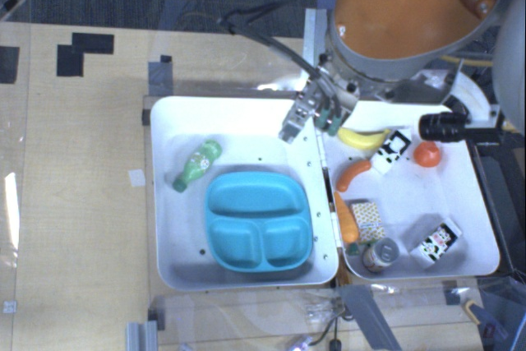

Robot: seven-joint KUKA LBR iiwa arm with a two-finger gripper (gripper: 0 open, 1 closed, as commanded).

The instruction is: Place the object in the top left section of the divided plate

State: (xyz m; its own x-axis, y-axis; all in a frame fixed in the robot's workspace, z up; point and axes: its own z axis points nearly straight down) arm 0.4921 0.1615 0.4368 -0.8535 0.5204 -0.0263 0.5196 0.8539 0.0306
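A blue divided plate (259, 219) lies in the left bin (179, 226), toward its front, with nothing in its sections. A green bottle (196, 164) lies on its side to the upper left of the plate. My gripper (311, 124) hangs over the rim between the two bins, above and to the right of the plate. Its fingers (292, 128) stand apart and I see nothing between them. The grey and orange arm covers the upper right of the view.
The right bin (464, 205) holds a banana (362, 138), a red sausage (353, 173), a red ball (426, 154), a carrot (346, 219), a can (380, 253), a patterned packet (367, 214) and two white printed blocks (436, 241).
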